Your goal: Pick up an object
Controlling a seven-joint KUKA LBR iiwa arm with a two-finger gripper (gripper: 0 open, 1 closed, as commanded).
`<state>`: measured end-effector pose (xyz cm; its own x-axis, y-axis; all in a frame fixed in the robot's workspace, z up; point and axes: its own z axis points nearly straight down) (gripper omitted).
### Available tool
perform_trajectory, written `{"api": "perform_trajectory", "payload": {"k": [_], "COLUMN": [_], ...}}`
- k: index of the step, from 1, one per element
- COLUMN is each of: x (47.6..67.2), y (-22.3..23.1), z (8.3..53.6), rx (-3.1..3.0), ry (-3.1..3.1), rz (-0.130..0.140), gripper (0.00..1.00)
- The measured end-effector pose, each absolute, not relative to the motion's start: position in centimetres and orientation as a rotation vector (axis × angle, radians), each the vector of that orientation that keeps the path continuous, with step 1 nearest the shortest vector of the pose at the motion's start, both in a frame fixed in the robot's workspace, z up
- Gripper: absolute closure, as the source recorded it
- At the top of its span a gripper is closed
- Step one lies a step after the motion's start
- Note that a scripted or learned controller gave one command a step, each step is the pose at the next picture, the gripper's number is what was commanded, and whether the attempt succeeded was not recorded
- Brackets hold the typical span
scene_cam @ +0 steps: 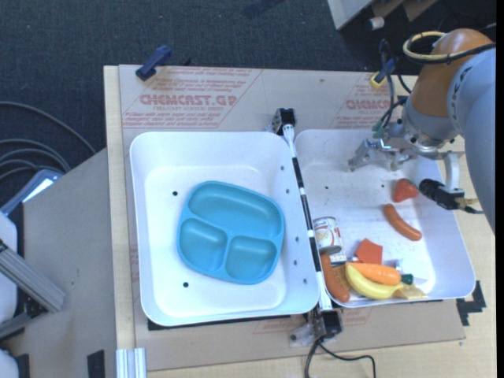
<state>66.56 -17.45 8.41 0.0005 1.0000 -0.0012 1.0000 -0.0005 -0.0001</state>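
Where the dark carpeted floor [118, 14] meets the scene, a table [213, 101] topped with brown printed board carries two shallow white bins side by side. Black cables [35, 144] loop over the floor at the left, and a blue clip [152, 61] sits at the board's far left corner.

Inside the left bin [153, 211] lies a blue divided plate [230, 231], flat and roughly central, with three compartments facing up.

Across the right bin [331, 152], the items crowd the near half. A small can [324, 232] lies against the dividing wall. Near it sit an orange-red block [369, 251], a carrot [378, 272] lying over a banana [367, 284], and a reddish-brown sausage-like piece [335, 283] just beside the banana. Farther right, a sausage [402, 221] lies alone, and a small red piece [405, 190] rests just beyond it.

Reaching in from the right, the grey arm with its orange band [437, 81] hangs over the far part of the right bin. Its hand [379, 153] is low near the bin floor, well apart from the food items; whether its fingers are apart or together cannot be told, and nothing is seen between them.
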Motion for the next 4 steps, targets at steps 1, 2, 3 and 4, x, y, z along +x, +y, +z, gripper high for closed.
{"api": "perform_trajectory", "payload": {"k": [1,2,3,4], "x": [66.7,66.8,66.8,66.9], "y": [-20.0,-20.7,-21.1,-21.2], "z": [8.5,8.6,8.6,8.6], "rx": [2.220,2.223,2.225,2.226], "ry": [2.220,2.232,2.238,2.241], "rz": [0.000,0.008,0.012,0.014], "gripper": [0.00,0.00,0.00,0.00]}}
